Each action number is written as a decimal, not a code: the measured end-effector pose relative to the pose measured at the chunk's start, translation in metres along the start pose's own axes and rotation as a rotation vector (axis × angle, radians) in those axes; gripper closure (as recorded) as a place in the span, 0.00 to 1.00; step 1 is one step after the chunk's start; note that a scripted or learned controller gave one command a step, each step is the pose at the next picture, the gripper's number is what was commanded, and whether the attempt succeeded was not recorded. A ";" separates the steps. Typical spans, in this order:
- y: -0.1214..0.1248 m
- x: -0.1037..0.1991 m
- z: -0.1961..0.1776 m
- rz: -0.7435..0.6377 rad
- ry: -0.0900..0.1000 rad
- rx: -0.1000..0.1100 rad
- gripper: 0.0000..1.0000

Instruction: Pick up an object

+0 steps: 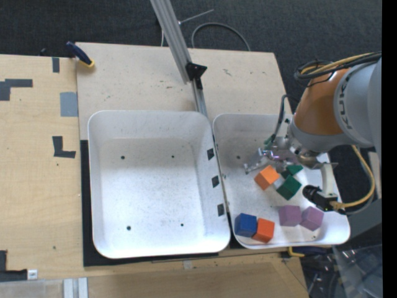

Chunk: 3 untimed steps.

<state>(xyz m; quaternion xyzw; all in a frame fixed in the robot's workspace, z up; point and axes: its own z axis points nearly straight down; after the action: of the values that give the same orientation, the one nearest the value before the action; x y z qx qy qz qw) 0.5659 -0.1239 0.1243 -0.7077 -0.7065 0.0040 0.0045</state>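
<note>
Camera view, from above and at a slant: a pale wooden table [37, 166] carrying strips of grey tape, with a small blue-and-yellow clamp [79, 53] near its upper left corner. No legible writing or brand marks can be made out on any surface. Left of centre sits the left bin [99, 141], white with a speckled floor. A slanted aluminium bar [170, 27] runs down from the top edge to the seam between the bins. To the right lies the right bin [229, 129], which holds all the loose objects. At its near edge a blue block [245, 224] touches an orange block [264, 230]. Farther right, two purple blocks [289, 215] [311, 218] lie just beside each other. Above them, a second orange block [267, 177] sits just beside a dark green block [288, 187], both directly under the tool [273, 160]. The tool hangs low over the middle of this bin; whether its fingers are spread or closed cannot be told, and no block is seen between them. The grey arm [347, 104] with its orange band enters from the right.
</note>
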 end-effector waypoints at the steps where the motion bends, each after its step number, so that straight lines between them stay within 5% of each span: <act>1: 0.004 0.001 -0.004 -0.003 0.000 -0.010 0.00; 3: 0.004 0.001 -0.004 -0.003 0.000 -0.011 0.00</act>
<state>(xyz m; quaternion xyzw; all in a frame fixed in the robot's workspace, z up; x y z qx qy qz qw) 0.5697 -0.1231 0.1286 -0.7067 -0.7075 0.0003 0.0006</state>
